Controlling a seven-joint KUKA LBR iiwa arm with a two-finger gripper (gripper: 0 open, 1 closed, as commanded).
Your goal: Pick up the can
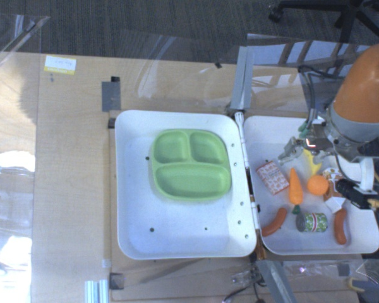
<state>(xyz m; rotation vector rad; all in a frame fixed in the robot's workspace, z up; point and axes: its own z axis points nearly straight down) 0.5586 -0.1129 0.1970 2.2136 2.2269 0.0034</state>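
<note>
The can [312, 221] lies on its side near the front of the right bin [256, 134]; it has a green label and a silver end. My gripper [306, 149] hangs over the back half of that bin, under the grey arm with its orange band [366, 87]. It is well behind the can and apart from it, above a yellow item [312, 164]. Nothing shows in its grasp.
An orange [318, 185] and a carrot [295, 187] lie just behind the can. Two sausages [273, 221] [340, 225] flank it. A pink packet [273, 177] lies to the left. The left bin [132, 232] holds a green divided plate [191, 165].
</note>
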